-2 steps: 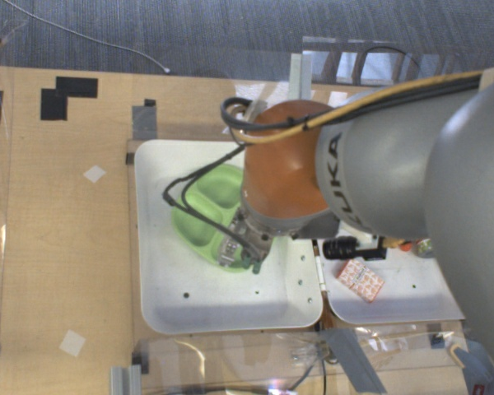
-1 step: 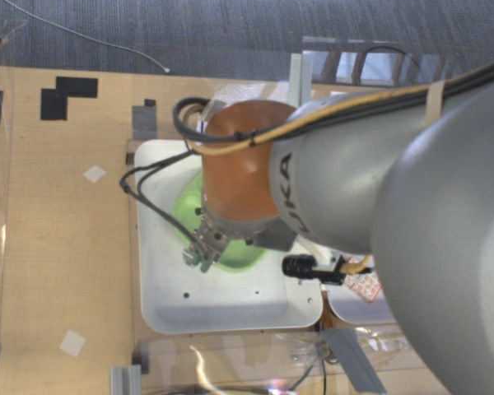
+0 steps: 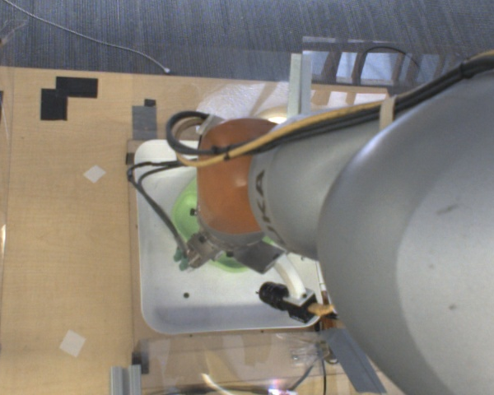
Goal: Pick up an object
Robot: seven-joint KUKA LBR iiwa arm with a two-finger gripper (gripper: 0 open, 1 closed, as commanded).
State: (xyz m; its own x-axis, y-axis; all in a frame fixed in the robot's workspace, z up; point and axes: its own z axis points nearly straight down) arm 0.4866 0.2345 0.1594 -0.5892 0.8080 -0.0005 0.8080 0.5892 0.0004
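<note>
Pincer point(image 3: 187, 257) sits low in the white bin point(image 3: 222, 315), right against a light green object point(image 3: 184, 208); you cannot tell its state, as the arm point(image 3: 329, 188) hides it.

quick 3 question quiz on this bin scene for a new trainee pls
1. True or false: the arm reaches down over the white bin.
2. What colour is the object partly hidden under the wrist? A) red B) light green C) blue
3. Fill in: the band above the wrist is ____.

Key
1. True: the wrist hangs over the bin's floor.
2. B: a light green shape shows at the wrist's left edge, lying in the bin.
3. Orange, with black cables looping beside it.
</note>
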